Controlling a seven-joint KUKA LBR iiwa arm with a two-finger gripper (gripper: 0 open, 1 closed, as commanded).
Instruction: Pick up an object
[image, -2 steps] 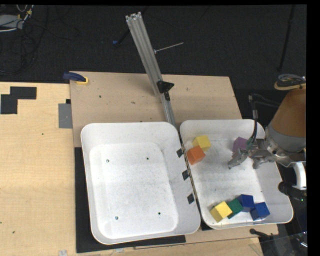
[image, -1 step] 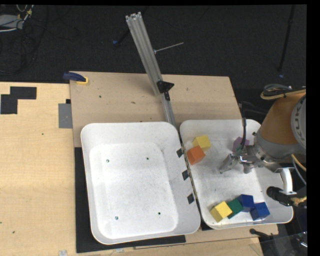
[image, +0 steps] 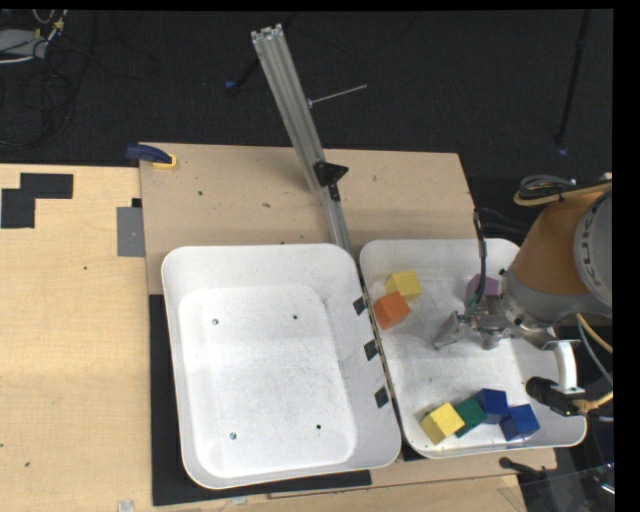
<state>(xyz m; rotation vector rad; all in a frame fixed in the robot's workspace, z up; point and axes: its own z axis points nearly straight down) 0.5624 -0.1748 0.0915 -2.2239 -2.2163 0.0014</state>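
Hand (image: 468, 330) low in the right bin (image: 440, 395), over bare floor near the bin's middle, arm (image: 565, 260) reaching in from the right. Metal fingers show splayed toward the left, one tip pointing out at the lower left, but whether they stand apart or together I cannot tell from this angle. Nothing sits between them that I can see.

So which block? Two groups on offer. Up and to the left of the hand, against the divider side of the bin, an orange block (image: 391, 310) with a yellow block (image: 405, 284) touching it just behind. Down below the hand, along the near wall, a row: another yellow cube (image: 441, 421) at the left end, a green cube (image: 468, 414) tight against it, then two blue blocks (image: 505, 412) at the right end. A small purple block (image: 484, 288) sits right beside the wrist, partly hidden.

Nearest by my reading is the orange one, off to the hand's left and slightly farther from the camera. It looks like a small cube turned a little, corner toward the hand, no real long axis. Trouble is the yellow neighbour touching it: a closing finger could catch both. The near row is packed just as tightly.

The left bin (image: 260, 370) lies alongside on the table (image: 70, 330).
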